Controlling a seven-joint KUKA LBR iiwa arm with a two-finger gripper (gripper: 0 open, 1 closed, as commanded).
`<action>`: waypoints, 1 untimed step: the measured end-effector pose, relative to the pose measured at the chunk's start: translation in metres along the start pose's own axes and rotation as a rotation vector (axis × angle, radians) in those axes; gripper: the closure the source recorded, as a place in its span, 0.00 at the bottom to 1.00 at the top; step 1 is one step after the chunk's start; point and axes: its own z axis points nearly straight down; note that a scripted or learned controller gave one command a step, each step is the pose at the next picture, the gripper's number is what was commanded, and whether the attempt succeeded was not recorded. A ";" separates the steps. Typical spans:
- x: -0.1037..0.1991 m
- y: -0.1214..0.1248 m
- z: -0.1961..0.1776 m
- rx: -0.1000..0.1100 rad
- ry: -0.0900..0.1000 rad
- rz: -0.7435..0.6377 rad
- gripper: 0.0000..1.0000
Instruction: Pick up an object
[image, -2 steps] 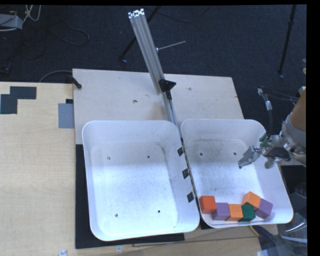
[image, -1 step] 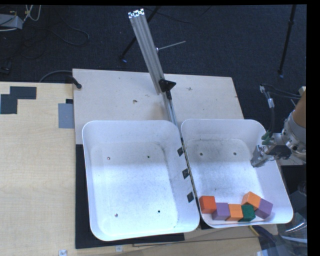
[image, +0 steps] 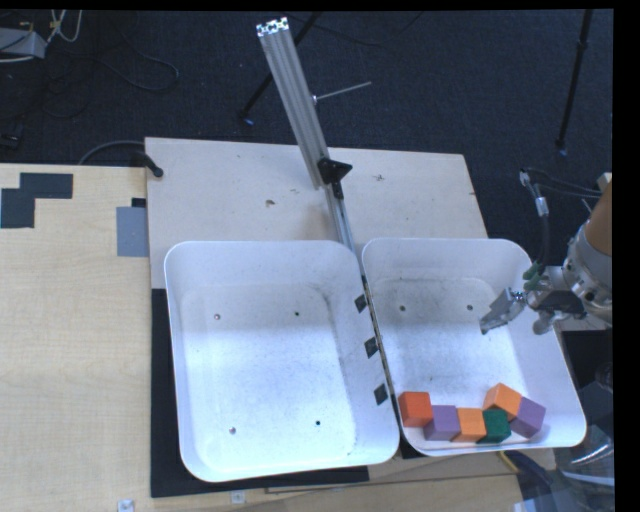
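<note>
The blocks lie in a cluster at the near edge of the right bin: an orange block at the left end, a purple block touching it, a second orange block next along, a green block beside that, a third orange block just behind the green one, and another purple block at the right end; all of them sit well apart from the jaws, which hang over the right rim of the same bin, farther from the camera than the cluster; nothing sits between the fingers. The jaws look spread, one grey finger reaching left over the bin floor and the other lying nearer the rim. The arm comes in from the right side, its wrist low and roughly level, pointing left across the bin wall. The left bin stands just beside the right one on the desk; a slanted metal rail rises behind the gap between them.
</note>
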 end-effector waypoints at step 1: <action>-0.001 0.000 -0.010 0.000 0.000 -0.002 1.00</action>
